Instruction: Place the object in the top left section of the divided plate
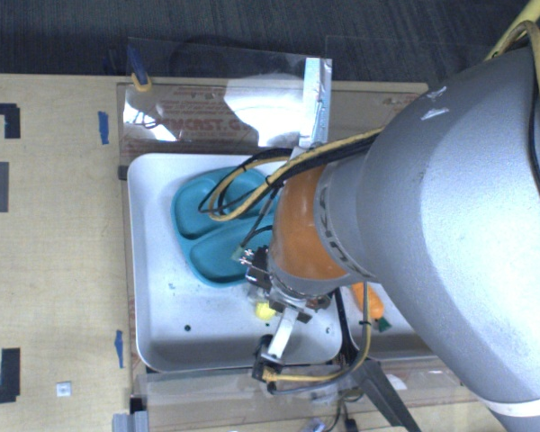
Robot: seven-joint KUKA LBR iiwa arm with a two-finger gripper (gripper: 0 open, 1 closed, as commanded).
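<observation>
— Where is the teal divided plate (pixel 201 212) lying?
— A white bin (pixel 153 268) is holding it, and the arm's orange band (pixel 297 232) is covering the plate's right side.
— And the gripper (pixel 286 300)?
— It is hanging just off the plate's lower right edge, but I cannot tell its grip. A small yellow thing (pixel 265 311) is sitting beside it, just below the plate.
</observation>
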